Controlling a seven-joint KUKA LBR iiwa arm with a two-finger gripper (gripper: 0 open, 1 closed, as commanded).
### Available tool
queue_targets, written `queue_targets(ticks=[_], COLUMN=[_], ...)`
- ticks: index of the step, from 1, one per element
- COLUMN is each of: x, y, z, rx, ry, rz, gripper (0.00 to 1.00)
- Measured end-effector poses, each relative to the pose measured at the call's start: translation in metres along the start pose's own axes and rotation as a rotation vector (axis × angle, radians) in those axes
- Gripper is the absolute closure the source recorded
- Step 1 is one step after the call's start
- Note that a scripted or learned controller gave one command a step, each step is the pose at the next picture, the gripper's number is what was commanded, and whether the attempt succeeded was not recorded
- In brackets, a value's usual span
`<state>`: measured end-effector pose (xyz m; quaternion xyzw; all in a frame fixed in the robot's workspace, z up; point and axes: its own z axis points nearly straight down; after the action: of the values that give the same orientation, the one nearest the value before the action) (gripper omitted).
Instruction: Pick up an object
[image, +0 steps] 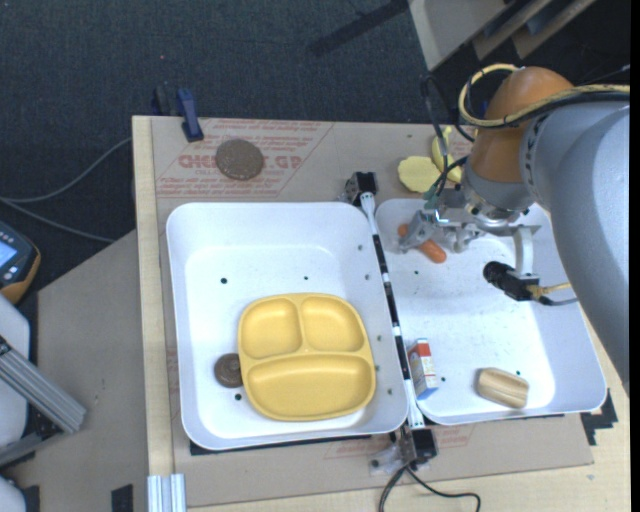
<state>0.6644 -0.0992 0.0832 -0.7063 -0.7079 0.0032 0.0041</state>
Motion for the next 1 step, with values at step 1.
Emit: queue_targets(ticks=[1], x=[0.0046], y=[-0.0001], z=[-0.0001], rx=[0.000], ry=[-0.001], rz=[0.000], gripper=[0.00])
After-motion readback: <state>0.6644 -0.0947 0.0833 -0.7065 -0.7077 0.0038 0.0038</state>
